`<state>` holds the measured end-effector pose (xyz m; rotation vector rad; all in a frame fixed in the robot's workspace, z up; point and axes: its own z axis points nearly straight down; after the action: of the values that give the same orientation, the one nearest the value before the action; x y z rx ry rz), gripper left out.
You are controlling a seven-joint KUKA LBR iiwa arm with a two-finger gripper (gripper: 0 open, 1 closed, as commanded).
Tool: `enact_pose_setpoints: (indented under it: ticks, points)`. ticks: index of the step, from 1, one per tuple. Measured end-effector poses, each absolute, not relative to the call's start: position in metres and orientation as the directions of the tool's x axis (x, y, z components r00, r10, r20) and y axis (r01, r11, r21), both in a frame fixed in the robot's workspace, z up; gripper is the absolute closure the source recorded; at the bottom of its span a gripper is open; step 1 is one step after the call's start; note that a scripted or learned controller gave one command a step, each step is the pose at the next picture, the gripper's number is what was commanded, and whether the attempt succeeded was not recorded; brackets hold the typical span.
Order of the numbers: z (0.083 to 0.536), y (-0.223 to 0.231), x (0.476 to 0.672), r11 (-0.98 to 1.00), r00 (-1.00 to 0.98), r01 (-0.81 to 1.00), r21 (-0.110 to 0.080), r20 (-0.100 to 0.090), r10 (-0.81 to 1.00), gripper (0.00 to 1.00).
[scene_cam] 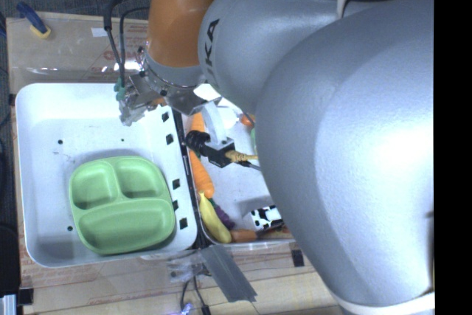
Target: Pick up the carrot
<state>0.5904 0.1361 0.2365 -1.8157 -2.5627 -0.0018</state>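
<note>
The carrot (200,173) is long and orange and lies in the right bin (240,199) close along its left wall, pointing up and down the view. A black connector crosses over its upper part. My gripper (135,107) hangs below the orange wrist band over the far right corner of the left bin (37,158), up and to the left of the carrot and apart from it. I see nothing held at the gripper. The big grey arm hides most of the right bin.
A green divided tray (122,203) lies in the left bin's near half. Near the carrot's lower end are a yellow banana (214,223), a black-and-white object (265,217) and a small orange piece (243,234). The divider wall (181,173) separates the bins.
</note>
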Motion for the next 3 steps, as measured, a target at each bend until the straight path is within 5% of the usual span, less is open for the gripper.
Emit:
enact_pose_setpoints:
  ticks: [1, 2, 3]
  points:
    - [0.262, 0.197, 0.578, 0.181, -0.181, 0.983, -0.003, 0.0, 0.983, 1.0]
    - [0.39, 0.198, 0.607, 0.036, -0.036, 0.999, 0.007, 0.002, 0.999, 1.0]
    - [0.274, 0.164, 0.54, -0.238, 0.238, 0.971, -0.009, -0.005, 0.971, 1.0]
